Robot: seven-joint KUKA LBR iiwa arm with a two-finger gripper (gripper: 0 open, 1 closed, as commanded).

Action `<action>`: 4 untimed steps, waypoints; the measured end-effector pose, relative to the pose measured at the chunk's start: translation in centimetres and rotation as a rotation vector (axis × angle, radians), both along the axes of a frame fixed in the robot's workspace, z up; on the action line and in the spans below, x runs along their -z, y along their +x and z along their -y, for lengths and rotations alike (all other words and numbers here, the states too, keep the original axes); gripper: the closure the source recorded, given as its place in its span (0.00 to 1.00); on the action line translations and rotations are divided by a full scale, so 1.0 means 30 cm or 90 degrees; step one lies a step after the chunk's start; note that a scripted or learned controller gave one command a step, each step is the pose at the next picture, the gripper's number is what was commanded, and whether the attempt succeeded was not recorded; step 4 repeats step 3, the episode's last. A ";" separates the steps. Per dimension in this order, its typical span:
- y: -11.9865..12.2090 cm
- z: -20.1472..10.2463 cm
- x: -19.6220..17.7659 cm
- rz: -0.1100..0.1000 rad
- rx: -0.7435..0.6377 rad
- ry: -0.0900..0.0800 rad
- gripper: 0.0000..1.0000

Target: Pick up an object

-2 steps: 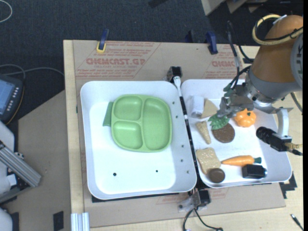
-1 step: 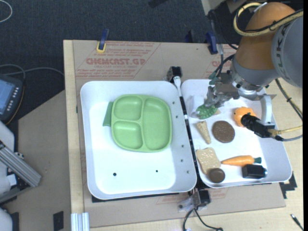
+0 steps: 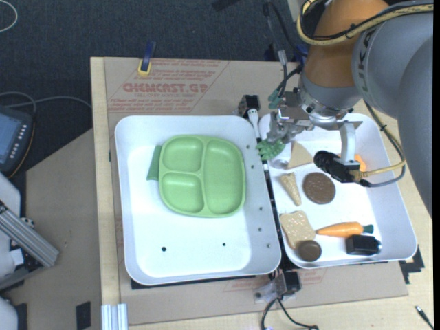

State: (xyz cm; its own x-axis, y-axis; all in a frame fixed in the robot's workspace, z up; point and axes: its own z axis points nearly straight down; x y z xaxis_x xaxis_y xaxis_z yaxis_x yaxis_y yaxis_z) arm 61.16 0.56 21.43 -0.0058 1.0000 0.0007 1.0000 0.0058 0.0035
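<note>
Claw (image 3: 275, 146) hangs at the upper left corner of the right bin (image 3: 402, 218), its grip state impossible to tell. Lower in frame lie a carrot (image 3: 340, 229), cracker (image 3: 297, 227) and brown disc (image 3: 320, 188); a green divided plate (image 3: 203, 176) sits in the left bin (image 3: 137, 205).

A brown board (image 3: 172, 81) (with red writing on it) sits on dark blue carpet (image 3: 69, 19). Wires (image 3: 41, 102) lie at nine o'clock. A yellow clamp (image 3: 145, 66) sits at twelve.
</note>
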 end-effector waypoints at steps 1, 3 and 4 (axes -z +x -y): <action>0.113 -0.128 0.011 0.000 0.000 0.000 1.00; 0.214 -0.191 -0.031 0.000 0.003 -0.001 1.00; 0.214 -0.191 -0.031 0.000 0.003 -0.001 1.00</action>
